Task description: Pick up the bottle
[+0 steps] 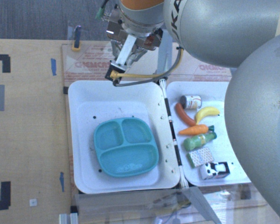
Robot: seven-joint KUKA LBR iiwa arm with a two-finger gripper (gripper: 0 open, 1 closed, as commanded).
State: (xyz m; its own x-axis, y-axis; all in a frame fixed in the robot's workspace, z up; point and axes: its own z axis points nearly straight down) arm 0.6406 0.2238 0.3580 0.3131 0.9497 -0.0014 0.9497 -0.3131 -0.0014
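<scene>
The bottle (199, 141) is small and green, and it lies on its side in the right bin (224, 88), between a carrot (193, 130) and a green patterned packet (199, 156). My gripper (133, 45) hangs beyond the far edge of the left bin (79, 125), well up and to the left of the bottle. The wrist above it hides much of the gripper. Nothing shows beneath it.
A teal divided plate (126, 146) lies in the left bin. The right bin also holds a small can (192, 101), a red sausage (184, 115), a banana (207, 112) and a black-and-white box (214, 170). The big grey arm covers that bin's right side.
</scene>
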